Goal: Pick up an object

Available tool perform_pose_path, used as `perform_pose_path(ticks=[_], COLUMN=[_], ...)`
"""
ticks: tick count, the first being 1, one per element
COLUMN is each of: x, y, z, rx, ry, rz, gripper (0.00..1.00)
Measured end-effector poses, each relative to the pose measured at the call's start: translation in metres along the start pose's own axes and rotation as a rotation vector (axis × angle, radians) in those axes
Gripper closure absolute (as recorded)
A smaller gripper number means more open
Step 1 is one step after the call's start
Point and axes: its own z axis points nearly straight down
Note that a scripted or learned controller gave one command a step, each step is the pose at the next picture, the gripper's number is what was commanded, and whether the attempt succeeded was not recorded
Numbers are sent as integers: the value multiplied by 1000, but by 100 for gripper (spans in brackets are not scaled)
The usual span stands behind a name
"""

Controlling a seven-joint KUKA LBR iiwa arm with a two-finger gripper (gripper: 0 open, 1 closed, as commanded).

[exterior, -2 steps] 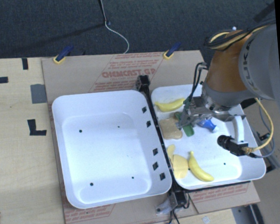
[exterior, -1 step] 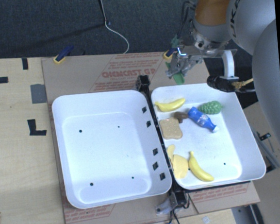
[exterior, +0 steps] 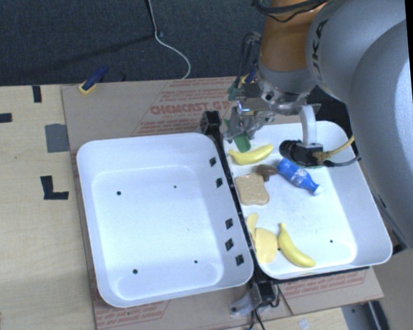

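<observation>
Looking down at the worktop (exterior: 24,212), there are two white bins sitting side by side on a cardboard sheet (exterior: 144,108), and all the stuff is in the right bin (exterior: 340,213). The left bin (exterior: 90,153) takes up the middle-left of the frame.

The arm (exterior: 353,33) comes in from the upper right, with the claw (exterior: 242,127) hanging over the upper left corner of the right bin, right by the divider between the two bins. Honestly can't tell how far open the claw is from this angle, it's just a dark tangle up there. A small green piece (exterior: 241,142) sits right under it, touching or nearly touching, but I can't say whether it's actually gripped.

Just below the green piece is a yellow banana (exterior: 253,154) lying sideways. Below that there's a small brown thing (exterior: 267,170), then a tan slice of toast (exterior: 252,190) against the bin's left wall. A blue bottle (exterior: 298,176) lies tilted to the right of the brown thing. Down in the lower part of the bin are a pale yellow chunk (exterior: 266,244) and a second banana (exterior: 294,248) just beside it on its right.
</observation>
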Motion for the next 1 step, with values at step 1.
perform_pose_path(ticks=[1], x=[71], y=[28], z=[-75], rx=[-14], ry=[2], rz=[-5], gripper=[100])
